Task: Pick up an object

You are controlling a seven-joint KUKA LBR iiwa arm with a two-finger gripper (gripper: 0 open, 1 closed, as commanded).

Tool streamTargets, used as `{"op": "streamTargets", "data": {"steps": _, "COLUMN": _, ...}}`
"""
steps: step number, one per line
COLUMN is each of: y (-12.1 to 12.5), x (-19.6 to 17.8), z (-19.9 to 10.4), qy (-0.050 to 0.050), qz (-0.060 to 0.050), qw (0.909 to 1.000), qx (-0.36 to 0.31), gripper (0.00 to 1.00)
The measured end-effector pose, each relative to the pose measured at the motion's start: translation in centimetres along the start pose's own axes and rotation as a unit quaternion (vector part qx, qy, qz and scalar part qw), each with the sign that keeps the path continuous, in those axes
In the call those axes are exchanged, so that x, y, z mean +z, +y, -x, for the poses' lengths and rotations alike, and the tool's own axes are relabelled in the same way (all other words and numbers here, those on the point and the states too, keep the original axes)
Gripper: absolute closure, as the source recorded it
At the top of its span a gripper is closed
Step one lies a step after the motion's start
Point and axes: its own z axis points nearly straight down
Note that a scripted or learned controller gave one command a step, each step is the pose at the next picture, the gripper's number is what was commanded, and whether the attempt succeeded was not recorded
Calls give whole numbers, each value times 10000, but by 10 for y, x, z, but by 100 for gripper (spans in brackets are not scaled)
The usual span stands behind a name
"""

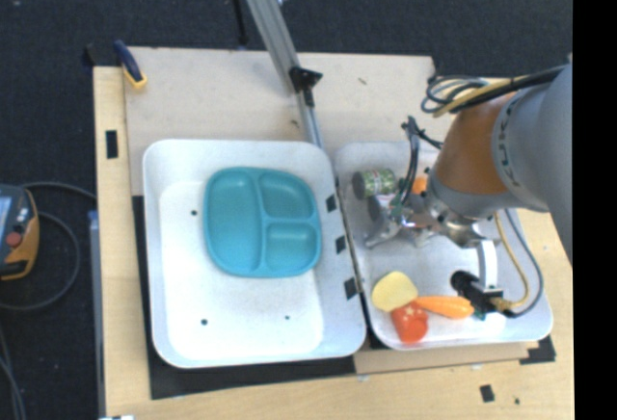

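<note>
The right bin (521,324) holds several small objects. A green can-like object (377,182) lies on its side at the far left of the bin. Near the front edge sit a yellow rounded piece (393,291), a red piece (410,323) and an orange carrot (445,306), close together. My gripper (379,233) hangs low over the bin's left half, between the green object and the yellow piece. Nothing is visibly held in it. The grey arm with its orange band (472,153) covers the bin's back right.
The left bin (174,312) carries a teal divided plate (262,221). A slanted metal rail (275,28) runs from the top down to the bins' shared edge. Cables (521,269) and a black part (472,286) hang at the arm's right side.
</note>
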Motion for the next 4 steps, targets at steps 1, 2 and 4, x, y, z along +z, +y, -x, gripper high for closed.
{"op": "streamTargets", "data": {"steps": 1, "y": 2, "x": -12, "z": 1, "qy": 0, "qz": 27, "qw": 10000, "qx": 22, "gripper": 100}}
{"op": "streamTargets", "data": {"steps": 2, "y": -4, "x": -71, "z": 9, "qy": 4, "qz": 22, "qw": 10000, "qx": 9, "gripper": 100}}
{"op": "streamTargets", "data": {"steps": 4, "y": -2, "x": -170, "z": 14, "qy": 1, "qz": 32, "qw": 10000, "qx": -27, "gripper": 100}}
